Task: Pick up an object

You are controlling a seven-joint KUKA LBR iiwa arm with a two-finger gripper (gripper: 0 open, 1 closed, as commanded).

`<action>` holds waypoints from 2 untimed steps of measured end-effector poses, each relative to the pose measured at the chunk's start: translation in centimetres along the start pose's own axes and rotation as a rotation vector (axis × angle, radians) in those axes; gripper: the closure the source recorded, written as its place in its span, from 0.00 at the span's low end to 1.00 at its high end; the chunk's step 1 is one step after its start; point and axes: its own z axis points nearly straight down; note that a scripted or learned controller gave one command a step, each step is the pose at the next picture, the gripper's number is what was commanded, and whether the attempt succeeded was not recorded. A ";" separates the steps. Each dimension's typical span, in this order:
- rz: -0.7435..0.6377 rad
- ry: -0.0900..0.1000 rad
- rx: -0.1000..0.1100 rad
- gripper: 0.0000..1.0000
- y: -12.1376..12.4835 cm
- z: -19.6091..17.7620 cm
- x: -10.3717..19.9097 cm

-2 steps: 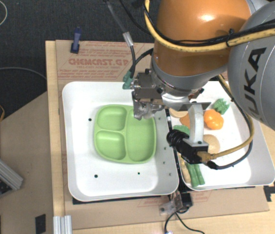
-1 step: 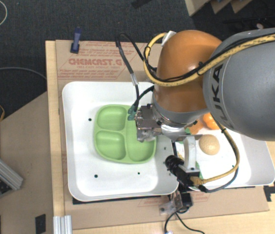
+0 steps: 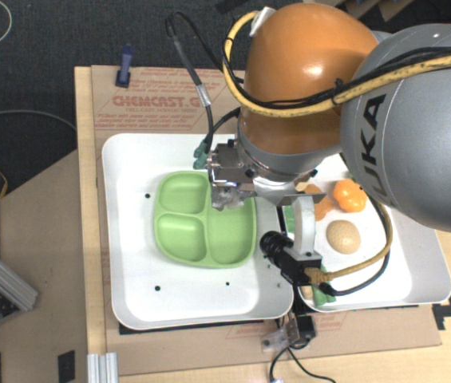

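Hand (image 3: 227, 191) over green tray's (image 3: 185, 231) right edge in left bin (image 3: 129, 286); grip state can't tell.

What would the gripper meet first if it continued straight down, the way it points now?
Most likely the green divided plate, near its upper right edge: the gripper hangs just above that part. Depth is hard to judge from this slanted view.

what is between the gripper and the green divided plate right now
Nothing visible. The gripper hangs right over the upper right compartment of the green divided plate in the left bin. The orange ball and tan ball lie apart in the right bin.
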 end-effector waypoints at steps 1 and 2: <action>0.001 0.004 -0.013 1.00 3.8 -22.0 1.9; 0.012 -0.010 0.023 1.00 4.9 -3.7 -5.4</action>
